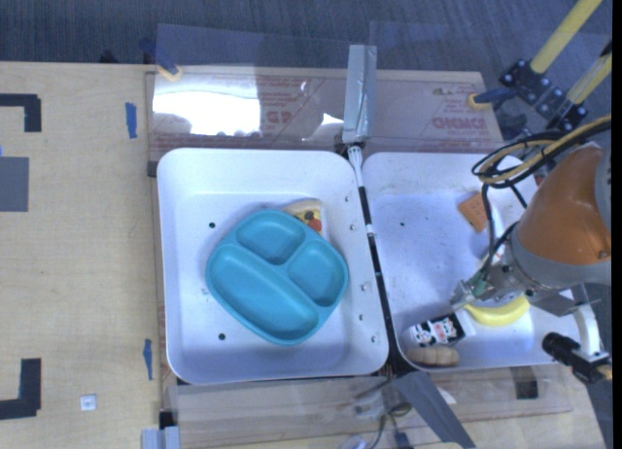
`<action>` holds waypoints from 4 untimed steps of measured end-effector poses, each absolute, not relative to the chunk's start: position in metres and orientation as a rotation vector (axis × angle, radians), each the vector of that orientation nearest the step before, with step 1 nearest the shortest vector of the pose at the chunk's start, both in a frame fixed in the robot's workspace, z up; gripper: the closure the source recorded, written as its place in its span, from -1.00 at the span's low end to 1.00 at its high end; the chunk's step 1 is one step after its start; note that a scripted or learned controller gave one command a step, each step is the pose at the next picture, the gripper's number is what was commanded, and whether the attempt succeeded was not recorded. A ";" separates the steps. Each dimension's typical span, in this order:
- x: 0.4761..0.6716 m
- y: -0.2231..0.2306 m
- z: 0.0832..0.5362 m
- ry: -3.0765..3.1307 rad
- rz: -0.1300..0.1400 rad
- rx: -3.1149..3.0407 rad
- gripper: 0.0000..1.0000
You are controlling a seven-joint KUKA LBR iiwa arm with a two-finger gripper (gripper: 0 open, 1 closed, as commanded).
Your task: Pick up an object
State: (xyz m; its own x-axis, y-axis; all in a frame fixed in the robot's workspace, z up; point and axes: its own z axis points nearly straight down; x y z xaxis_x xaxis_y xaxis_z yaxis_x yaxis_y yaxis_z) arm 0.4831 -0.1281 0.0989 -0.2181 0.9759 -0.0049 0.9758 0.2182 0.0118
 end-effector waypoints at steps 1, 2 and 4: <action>0.541 -0.039 0.186 2.298 0.009 2.139 1.00; 0.485 -0.057 0.210 2.596 0.000 1.771 1.00; 0.515 -0.018 0.271 2.328 0.006 2.103 1.00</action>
